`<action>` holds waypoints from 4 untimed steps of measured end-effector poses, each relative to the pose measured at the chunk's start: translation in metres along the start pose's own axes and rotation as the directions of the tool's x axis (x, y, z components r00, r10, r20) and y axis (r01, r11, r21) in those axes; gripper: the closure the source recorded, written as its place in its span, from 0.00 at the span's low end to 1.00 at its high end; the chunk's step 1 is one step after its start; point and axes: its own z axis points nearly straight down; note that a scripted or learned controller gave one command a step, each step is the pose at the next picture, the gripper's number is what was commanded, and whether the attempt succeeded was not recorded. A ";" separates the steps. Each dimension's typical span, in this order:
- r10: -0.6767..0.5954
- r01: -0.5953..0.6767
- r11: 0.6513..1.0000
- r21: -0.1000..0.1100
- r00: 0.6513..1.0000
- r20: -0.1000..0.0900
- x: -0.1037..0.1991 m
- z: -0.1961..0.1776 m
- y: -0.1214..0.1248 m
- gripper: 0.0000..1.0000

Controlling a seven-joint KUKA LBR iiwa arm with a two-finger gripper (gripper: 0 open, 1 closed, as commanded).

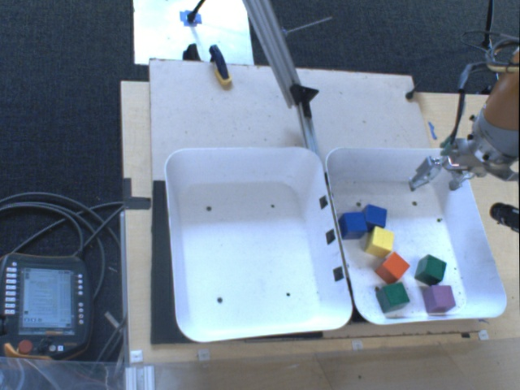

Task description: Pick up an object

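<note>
Several coloured blocks lie in the right bin (479, 242). Two blue blocks (352, 224) (375, 215) touch each other near its left wall. Below them come a yellow block (379, 240) and an orange block (394, 266). A dark green block (431, 269), a second green block (392, 296) and a purple block (439, 298) sit toward the front. My gripper (437, 177) hangs over the bin's far right part, well clear of the blocks. It is open, with nothing between its fingers.
The left bin (187, 218) adjoins the right one along a shared wall carrying black clips (330, 236). A slanted metal pole (276, 47) runs from the top down to the gap between the bins. A teach pendant (45, 303) with cables lies at the lower left.
</note>
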 end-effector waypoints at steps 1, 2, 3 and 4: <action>0.000 0.000 1.000 0.000 1.000 0.000 0.003 0.042 -0.003 0.00; -0.002 0.002 1.000 -0.008 1.000 0.002 0.002 0.028 -0.001 1.00; 0.001 -0.001 1.000 -0.010 1.000 0.004 -0.006 -0.034 -0.002 1.00; -0.001 0.001 1.000 -0.011 1.000 0.004 -0.006 -0.088 0.000 1.00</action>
